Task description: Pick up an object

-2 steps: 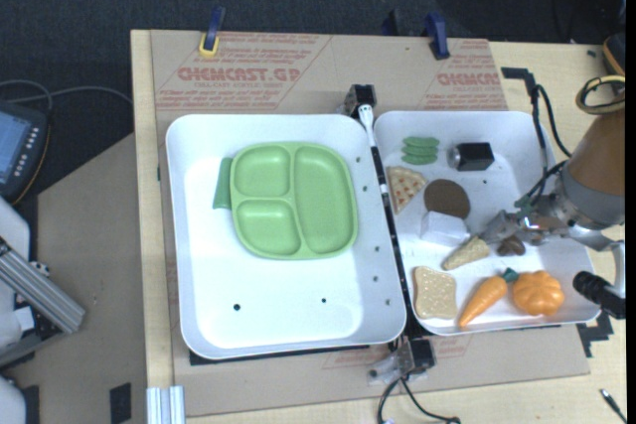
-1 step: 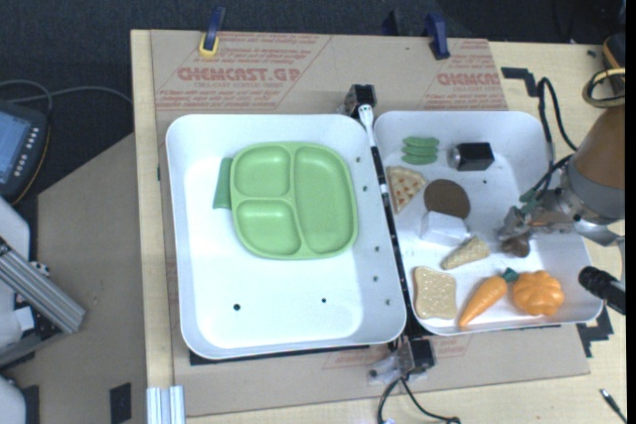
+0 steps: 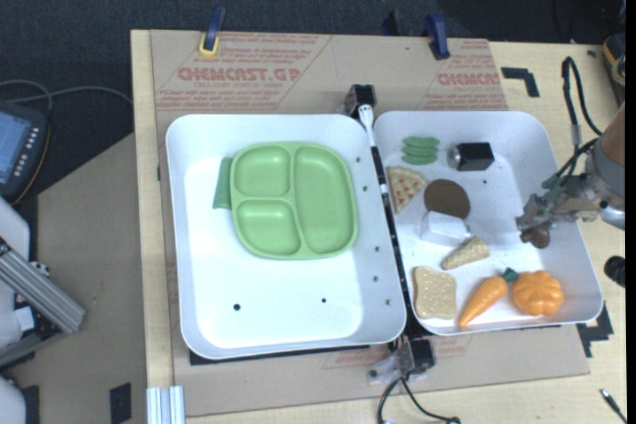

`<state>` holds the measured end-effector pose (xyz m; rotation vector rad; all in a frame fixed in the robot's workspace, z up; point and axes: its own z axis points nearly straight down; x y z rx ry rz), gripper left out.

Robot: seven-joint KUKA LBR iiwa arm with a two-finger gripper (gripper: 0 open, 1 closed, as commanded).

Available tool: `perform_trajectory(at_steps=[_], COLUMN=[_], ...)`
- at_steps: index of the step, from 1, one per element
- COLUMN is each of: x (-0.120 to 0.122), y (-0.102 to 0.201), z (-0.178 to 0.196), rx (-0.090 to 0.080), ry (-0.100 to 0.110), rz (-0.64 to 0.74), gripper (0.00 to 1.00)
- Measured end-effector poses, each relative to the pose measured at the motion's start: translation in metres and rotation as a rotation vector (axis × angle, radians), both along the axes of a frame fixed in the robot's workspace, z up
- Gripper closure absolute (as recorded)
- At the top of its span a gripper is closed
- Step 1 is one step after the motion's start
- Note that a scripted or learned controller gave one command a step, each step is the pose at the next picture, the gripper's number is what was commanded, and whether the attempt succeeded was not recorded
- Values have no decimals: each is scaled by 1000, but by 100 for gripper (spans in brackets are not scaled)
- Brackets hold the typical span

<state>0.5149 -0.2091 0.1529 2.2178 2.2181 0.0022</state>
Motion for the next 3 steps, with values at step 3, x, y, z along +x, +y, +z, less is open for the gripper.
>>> perform_trajectory(at_steps=[3], x=[16], y=[46], z=[70], rx=[5], ry=[5], rz=[6], gripper=[100])
